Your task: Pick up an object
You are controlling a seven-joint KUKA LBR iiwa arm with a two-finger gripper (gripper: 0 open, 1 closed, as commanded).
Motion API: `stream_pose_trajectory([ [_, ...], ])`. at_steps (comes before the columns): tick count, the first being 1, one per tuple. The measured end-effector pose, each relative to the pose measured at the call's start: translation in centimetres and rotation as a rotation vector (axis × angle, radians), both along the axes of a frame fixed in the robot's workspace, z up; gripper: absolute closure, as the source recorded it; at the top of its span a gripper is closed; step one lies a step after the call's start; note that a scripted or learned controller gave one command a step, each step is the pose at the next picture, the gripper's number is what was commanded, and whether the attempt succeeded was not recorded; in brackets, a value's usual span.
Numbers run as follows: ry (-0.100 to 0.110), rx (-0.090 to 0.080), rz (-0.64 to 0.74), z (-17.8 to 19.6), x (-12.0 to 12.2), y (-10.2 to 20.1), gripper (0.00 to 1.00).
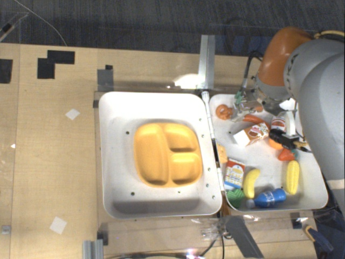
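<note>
My gripper [244, 102] hangs low over the back of the right bin [318, 196], under the grey arm with its orange band [280, 55]. Just left of it lies a small orange round toy [222, 111]. In front of it lie an orange-red packet [257, 130] and a white cube [241, 137]. Nearer the front sit a small carton [234, 174], a banana [251, 182], a blue bottle [271, 197] and a yellow corn cob [291, 177]. I see nothing lifted in the gripper.
The left bin [113, 155] holds a yellow divided plate [166, 153]. A red-and-white can [278, 125], an orange piece [285, 155] and a green item [234, 199] crowd the right bin. A metal post [207, 63] stands behind the bins.
</note>
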State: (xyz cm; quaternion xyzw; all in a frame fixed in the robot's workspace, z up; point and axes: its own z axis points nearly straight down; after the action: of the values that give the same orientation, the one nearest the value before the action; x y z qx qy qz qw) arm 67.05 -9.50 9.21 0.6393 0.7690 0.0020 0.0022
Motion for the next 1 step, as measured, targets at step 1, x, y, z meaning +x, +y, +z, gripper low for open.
stream_pose_trajectory([
  [1, -0.004, -0.003, 0.209, -0.28, -2.0, -1.2, 1.0],
])
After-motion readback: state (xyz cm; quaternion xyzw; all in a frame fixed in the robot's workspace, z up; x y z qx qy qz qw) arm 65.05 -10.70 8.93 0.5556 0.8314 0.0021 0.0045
